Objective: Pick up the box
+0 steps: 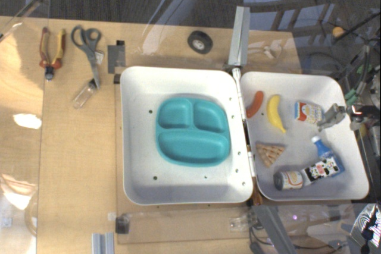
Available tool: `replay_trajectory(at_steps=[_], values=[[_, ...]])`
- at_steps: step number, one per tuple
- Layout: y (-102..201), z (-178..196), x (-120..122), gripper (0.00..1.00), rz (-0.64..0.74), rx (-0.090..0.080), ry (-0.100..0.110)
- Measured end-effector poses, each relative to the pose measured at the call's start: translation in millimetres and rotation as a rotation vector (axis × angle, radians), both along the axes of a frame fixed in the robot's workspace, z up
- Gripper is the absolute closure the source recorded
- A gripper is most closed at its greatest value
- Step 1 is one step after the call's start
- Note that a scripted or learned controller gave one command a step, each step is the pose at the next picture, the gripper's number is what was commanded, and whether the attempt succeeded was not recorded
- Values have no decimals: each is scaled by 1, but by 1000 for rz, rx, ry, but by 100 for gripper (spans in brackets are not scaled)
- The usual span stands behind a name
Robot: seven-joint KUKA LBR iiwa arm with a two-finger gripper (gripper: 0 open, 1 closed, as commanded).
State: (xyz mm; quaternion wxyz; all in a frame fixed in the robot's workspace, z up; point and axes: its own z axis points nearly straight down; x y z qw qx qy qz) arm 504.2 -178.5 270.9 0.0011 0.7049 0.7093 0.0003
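The box (pixel 308 112), a small white carton with red and blue print, lay in the right bin (pixel 297 81), in its upper right part. Its long axis ran roughly left to right across the view, tipped slightly so that the right end sat a little lower than the left. Which end was its top could not be told at this size.

The jaws (pixel 331 116) reached in from the right edge of the view, just beside the right end of the box and a touch lower than its middle. They looked to be touching or nearly touching that end, but the box was not seen between them. Whether they were spread or pressed together could not be told.

To the left of the box lay a yellow banana (pixel 275 113), standing nearly upright in the view, and beyond it a red sausage (pixel 255 103) near the bin's left wall. Below them sat a wedge-shaped waffle piece (pixel 269 153). In the lower part of the bin lay a can (pixel 289 179) on its side and a black-and-white milk bottle (pixel 323 166) with a blue cap, well apart from the box.

The left bin (pixel 137 128) held a teal divided plate (pixel 193 131) at its middle. On the wooden surface (pixel 65 146) beyond the bins lay pliers (pixel 51 50), scissors (pixel 89 47) and a roll of black tape (pixel 200 41).
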Motion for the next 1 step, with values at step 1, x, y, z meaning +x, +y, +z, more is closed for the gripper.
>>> replay_trajectory(at_steps=[1], values=[[-26, -95, 84, 0, -209, 2, 2]])
